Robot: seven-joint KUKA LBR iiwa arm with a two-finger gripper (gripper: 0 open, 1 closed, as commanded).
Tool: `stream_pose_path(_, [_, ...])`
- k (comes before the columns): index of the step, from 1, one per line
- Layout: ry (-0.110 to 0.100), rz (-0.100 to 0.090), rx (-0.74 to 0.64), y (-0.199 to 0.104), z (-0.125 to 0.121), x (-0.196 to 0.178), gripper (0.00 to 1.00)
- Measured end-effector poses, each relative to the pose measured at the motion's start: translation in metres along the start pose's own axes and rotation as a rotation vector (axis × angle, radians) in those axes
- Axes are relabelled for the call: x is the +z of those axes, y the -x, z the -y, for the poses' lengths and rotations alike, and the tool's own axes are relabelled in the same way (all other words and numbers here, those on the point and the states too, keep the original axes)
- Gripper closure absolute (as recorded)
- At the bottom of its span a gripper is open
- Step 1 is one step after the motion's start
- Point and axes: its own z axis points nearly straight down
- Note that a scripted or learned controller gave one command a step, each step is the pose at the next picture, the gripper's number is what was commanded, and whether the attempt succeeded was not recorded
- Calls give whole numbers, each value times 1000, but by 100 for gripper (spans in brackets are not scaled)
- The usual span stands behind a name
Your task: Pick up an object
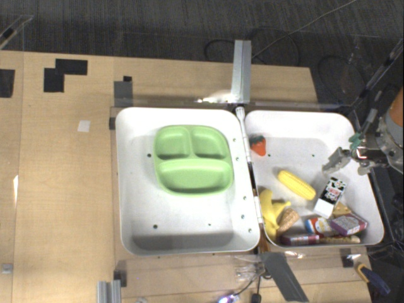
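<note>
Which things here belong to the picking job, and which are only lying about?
For the job: gripper; right bin with corn cob, banana, strawberry, small black-and-white box, purple packet.

Lying about: left bin; green divided plate.

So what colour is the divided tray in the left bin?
Light green; the divided tray shows plainly in the camera view.

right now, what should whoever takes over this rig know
Gripper: above the right bin's far right side, nothing between its jaws; whether they are open or shut can't be told.
Things: corn cob, banana, small red toy, black and white carton and purple box all lie in the right bin. A green divided plate sits in the left bin.
Done: nothing picked up yet.
Left: choose an object, grasp it, lift it.
</note>
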Motion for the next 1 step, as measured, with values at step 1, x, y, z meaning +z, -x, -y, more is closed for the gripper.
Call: stream_pose_path(1, [8, 1, -127, -37, -28, 170, 0])
